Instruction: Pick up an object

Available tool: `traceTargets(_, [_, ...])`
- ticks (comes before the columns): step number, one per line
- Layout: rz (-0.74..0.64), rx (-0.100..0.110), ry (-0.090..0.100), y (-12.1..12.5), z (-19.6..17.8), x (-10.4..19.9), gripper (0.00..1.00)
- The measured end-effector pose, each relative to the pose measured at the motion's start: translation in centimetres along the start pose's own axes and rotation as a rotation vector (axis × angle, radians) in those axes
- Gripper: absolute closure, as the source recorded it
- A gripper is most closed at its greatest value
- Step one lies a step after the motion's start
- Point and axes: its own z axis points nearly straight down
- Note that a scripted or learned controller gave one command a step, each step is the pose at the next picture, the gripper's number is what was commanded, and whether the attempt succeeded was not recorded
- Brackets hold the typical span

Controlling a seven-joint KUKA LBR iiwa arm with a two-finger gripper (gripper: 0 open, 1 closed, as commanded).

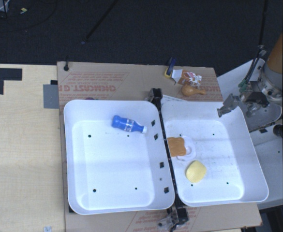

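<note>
Objects are seen in both bins, none of them between the gripper's (pixel 227 109) tips. The gripper is seen over the upper right rim of the right bin (pixel 257 178), at the end of the grey arm (pixel 269 88) reaching in from the right. Whether it is open or closed cannot be told.

In the right bin, an orange slab-shaped object (pixel 176 147) lies close to the left wall. A yellow rounded object (pixel 196 171) lies just below and to the right of it, apart from it. Both are well apart from the gripper.

In the left bin (pixel 78 178), a blue bottle (pixel 127 124) with a white cap lies on its side near the upper wall, cap pointing right. A pale band is seen on its body; no writing on it can be read.

Both bins rest on a brown cardboard sheet (pixel 107 81). Red lettering is printed on the sheet above the left bin, upside down to the camera, and cannot be read with certainty.

Beyond the right bin, on the cardboard, a white packet with red print (pixel 192 77) lies beside a small tan object (pixel 191 90) and a blue and yellow item (pixel 170 69). The packet's print is too small to be read.
</note>
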Motion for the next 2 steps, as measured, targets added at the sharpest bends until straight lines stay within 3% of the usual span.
traceTargets(1, [-0.011,-0.002,0.004,1.8,-0.7,11.1,0.0])
traceTargets(2, [-0.017,-0.001,0.006,0.1,-3.0,26.8,0.0])
